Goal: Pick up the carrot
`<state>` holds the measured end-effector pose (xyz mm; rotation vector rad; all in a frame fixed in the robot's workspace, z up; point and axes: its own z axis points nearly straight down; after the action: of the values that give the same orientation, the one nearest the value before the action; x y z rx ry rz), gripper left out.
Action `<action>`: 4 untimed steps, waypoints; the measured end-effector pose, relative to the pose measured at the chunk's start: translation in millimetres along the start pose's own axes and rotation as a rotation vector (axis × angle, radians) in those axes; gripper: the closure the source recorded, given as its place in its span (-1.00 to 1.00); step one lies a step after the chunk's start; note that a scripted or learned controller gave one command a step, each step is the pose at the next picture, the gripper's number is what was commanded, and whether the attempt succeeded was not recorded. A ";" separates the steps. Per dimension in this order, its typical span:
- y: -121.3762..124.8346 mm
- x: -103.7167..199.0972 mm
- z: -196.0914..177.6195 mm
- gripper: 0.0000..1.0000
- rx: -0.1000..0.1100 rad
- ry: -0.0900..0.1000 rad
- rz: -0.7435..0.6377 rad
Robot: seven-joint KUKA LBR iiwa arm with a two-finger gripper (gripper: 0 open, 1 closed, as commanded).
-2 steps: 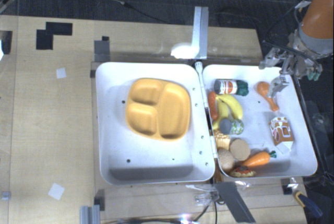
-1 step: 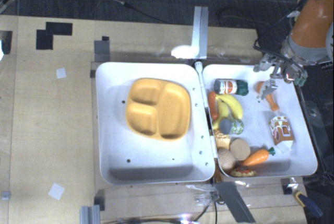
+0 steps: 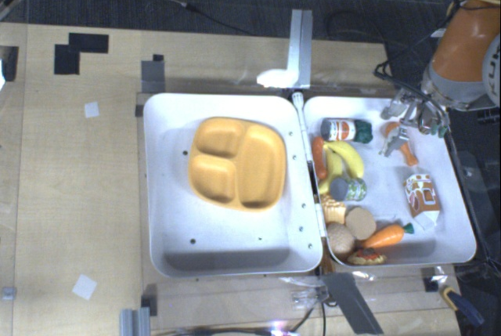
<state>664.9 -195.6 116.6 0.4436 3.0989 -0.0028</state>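
Observation:
The carrot, orange with a small green top pointing right, lies near the front wall of the right bin. It rests against a round tan piece and other play food. My gripper hangs over the far right corner of that bin, well behind the carrot and apart from it. Small orange bits show just under the gripper; I cannot make out what they are.
The right bin also holds a small can, a banana, a grey-green lump, a long orange-red piece along its left wall, and a wrapped packet. A yellow divided plate sits in the left bin.

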 end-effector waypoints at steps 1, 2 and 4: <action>-14.0 15.1 28.5 -1.00 -0.001 0.002 0.313; 14.0 41.3 28.6 -1.00 -0.001 0.003 0.475; 8.6 179.2 24.2 -1.00 -0.003 -0.008 0.313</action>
<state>495.6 -137.1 90.3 0.9183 2.9838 0.0032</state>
